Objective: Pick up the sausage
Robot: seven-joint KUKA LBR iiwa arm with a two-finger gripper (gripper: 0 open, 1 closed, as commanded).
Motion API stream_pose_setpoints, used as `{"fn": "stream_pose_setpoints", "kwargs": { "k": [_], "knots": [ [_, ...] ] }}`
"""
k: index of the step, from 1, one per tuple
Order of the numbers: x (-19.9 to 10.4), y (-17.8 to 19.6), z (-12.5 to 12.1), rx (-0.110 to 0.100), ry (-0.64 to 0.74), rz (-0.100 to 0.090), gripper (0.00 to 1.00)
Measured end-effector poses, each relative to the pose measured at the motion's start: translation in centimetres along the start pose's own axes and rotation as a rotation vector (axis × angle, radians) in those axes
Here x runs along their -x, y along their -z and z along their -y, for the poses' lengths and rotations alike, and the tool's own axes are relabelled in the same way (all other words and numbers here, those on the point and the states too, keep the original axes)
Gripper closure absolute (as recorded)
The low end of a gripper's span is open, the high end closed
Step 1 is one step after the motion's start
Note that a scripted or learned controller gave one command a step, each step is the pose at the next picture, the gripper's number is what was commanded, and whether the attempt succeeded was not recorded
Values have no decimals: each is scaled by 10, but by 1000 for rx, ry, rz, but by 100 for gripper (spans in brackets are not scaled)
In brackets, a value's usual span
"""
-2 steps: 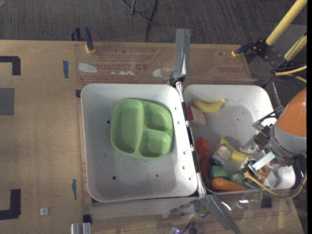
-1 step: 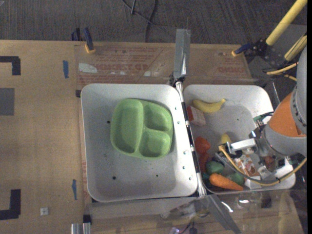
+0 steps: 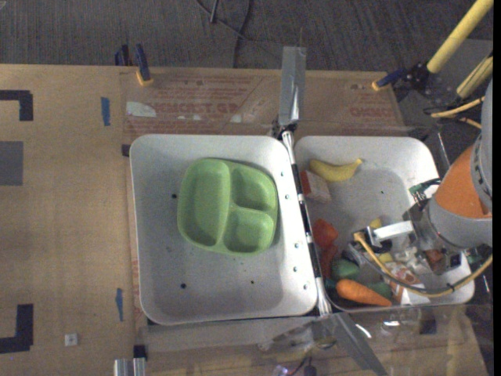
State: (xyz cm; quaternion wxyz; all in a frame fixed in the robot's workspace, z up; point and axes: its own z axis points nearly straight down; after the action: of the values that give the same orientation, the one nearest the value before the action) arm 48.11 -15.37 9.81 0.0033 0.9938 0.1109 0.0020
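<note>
Hovering low over the near right part of the right bin (image 3: 423, 159), the end effector (image 3: 391, 251) sits among a crowded heap of toy food. Whether it is open or closed cannot be told; cables and the wrist housing cover that area.

The sausage cannot be picked out with certainty. A reddish piece (image 3: 325, 233) lies near the bin's left wall, beside a green piece (image 3: 344, 269) and just above a carrot (image 3: 362, 291); it may be the target, but shape is unclear. A banana (image 3: 335, 169) lies apart at the far side. The left bin (image 3: 156, 210) carries a green divided plate (image 3: 228, 207).

Risks, as judged: items touch or overlap, so a descent could pinch the carrot or green piece instead. A rounded piece against the wall may roll or slip out. Loose yellow cable (image 3: 376, 258) near the tool could snag.
</note>
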Motion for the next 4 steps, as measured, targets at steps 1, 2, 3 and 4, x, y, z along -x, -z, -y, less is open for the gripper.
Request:
{"fn": "stream_pose_setpoints", "kwargs": {
  "k": [1,2,3,4],
  "knots": [
    [-43,-9,-40,-6,98,-1,100],
    [-115,-10,-61,-2,304,-2,100],
    [-171,-10,-29,-3,578,-5,100],
    [-187,-9,13,-4,206,-5,100]
  ]
}}
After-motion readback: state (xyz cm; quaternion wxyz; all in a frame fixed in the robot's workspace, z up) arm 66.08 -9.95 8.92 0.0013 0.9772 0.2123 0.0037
